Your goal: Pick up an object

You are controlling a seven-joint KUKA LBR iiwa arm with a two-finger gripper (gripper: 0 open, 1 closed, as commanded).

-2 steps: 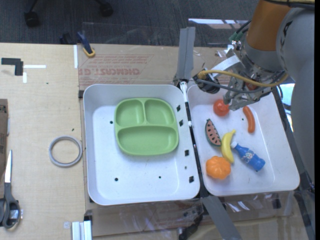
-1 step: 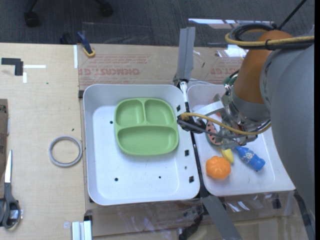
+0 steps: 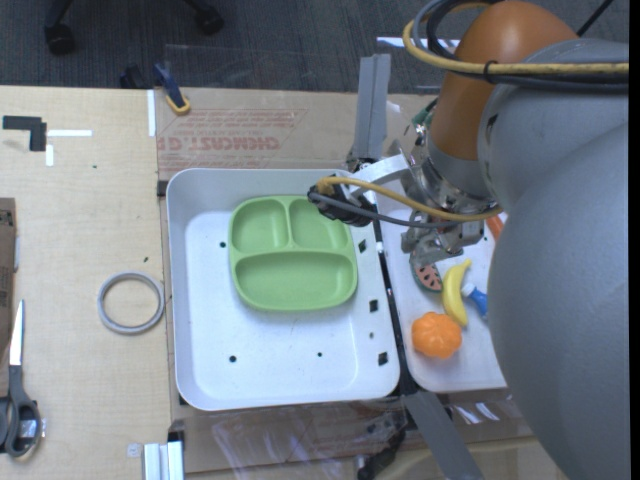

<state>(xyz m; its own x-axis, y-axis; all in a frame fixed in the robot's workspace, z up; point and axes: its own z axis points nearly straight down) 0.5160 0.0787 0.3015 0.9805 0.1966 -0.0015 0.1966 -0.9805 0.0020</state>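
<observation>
In the right bin lie an orange, a yellow banana, a red watermelon-slice toy and a small blue piece. My gripper hangs low over this bin, just above the watermelon slice and left of the banana. The big grey arm with its orange band hides most of the bin's right side. A green divided plate rests in the left bin, away from the gripper.
Black and yellow cables drape from the wrist over the divider between the bins. On the wooden bench to the left lie a grey tape ring and scissors. Cardboard lies behind the left bin.
</observation>
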